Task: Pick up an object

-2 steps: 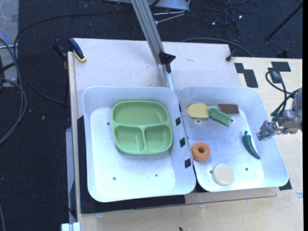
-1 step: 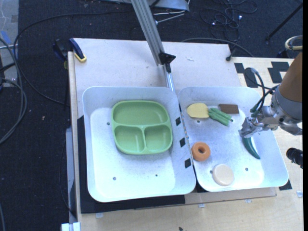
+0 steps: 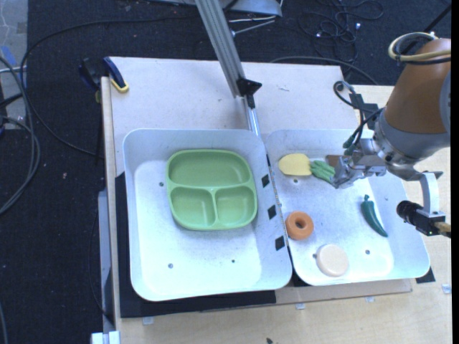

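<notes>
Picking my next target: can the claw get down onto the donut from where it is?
Probably yes. The donut lies by itself on the right bin's floor, apart from the yellow piece, the white disc and the green pepper. The claw is close above it.

Green toy (image 3: 324, 170) beside yellow piece (image 3: 295, 165)

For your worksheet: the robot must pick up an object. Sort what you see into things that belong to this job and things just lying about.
Job: gripper, green toy at its tip, yellow toy, donut, pepper, white disc, right bin.

Lying about: green plate, left bin, clamp.
</notes>
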